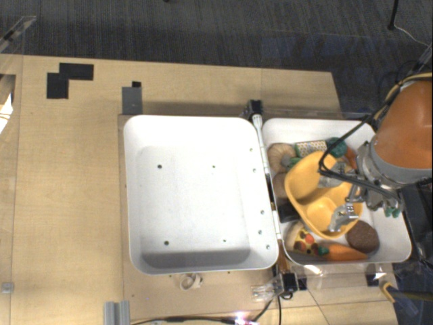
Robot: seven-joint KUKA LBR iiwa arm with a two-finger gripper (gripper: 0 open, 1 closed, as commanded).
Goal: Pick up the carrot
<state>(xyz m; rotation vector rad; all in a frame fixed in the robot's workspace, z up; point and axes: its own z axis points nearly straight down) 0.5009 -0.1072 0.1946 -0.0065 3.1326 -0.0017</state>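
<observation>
Reaching in from the right, our arm hangs over the right bin (404,246), its gripper (345,212) low above the yellow bowl (312,193) that sits tilted among the clutter. We cannot tell whether the claw is wide or narrow, since the wrist hides most of it from above, and nothing shows between its tips. The carrot (344,252) lies along the near wall of that bin, just beside the brown round object (363,236) and close under the bowl's lower rim, with a few small coloured pieces (306,242) at its left end. To do this step well, we judge that the gripper should shift toward the near wall and line its closing direction across the carrot's narrow width, not along its length. We would come down on the orange middle (the clearest stretch), keeping off the bowl's edge and the brown object, either of which could nudge the carrot aside or get caught instead. The left bin (196,188) plays no part here.
</observation>
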